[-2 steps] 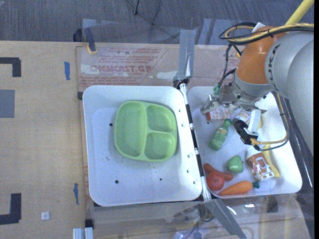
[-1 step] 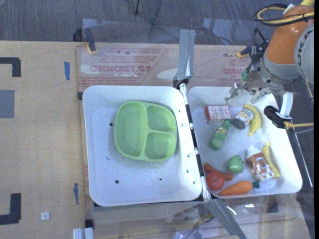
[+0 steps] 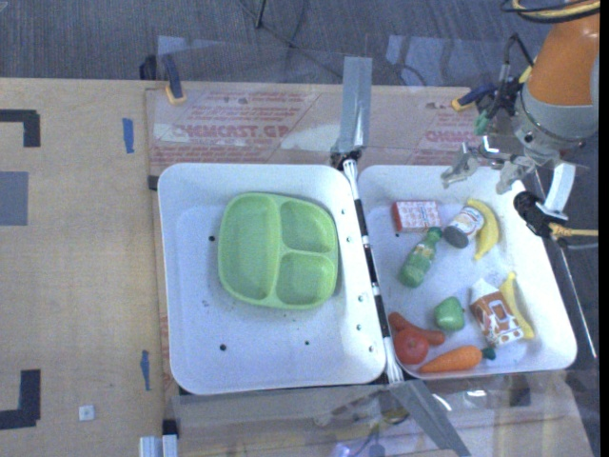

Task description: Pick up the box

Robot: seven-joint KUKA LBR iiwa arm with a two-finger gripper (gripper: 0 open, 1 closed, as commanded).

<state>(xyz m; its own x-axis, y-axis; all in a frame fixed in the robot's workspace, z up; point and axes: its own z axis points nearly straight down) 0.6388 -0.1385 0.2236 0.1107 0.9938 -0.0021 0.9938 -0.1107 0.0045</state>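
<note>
So the thing that mattered here was where the small red-and-white cardboard box (image 3: 416, 215) sat compared to the two-finger gripper (image 3: 495, 165); the box lay at roughly 8 o'clock from the gripper, near but clearly apart, nothing touching it from above. It was lying flat in the right-hand shallow white bin (image 3: 561, 298), up toward the bin's 11 o'clock corner, with its long axis running close to 9-to-3 across the view; a grab across its short side would be my guess for the easier one.

The grey arm with the orange band (image 3: 563, 60) came in from 3 o'clock and hung over the top edge of that bin, wrist pointing down-ish; the gripper looked spread wide with nothing between the fingers, though it was small and a bit cluttered with cables, so that's my read.

Just at 3 o'clock of the box sat a small dark-lidded jar (image 3: 463, 226), with a yellow banana (image 3: 486, 228) curled beside it, and a green plastic bottle (image 3: 419, 259) lay just at 6 o'clock of the box; tight neighbours, so coming down off-target could bump the jar first; the box itself still looked unpicked.
</note>
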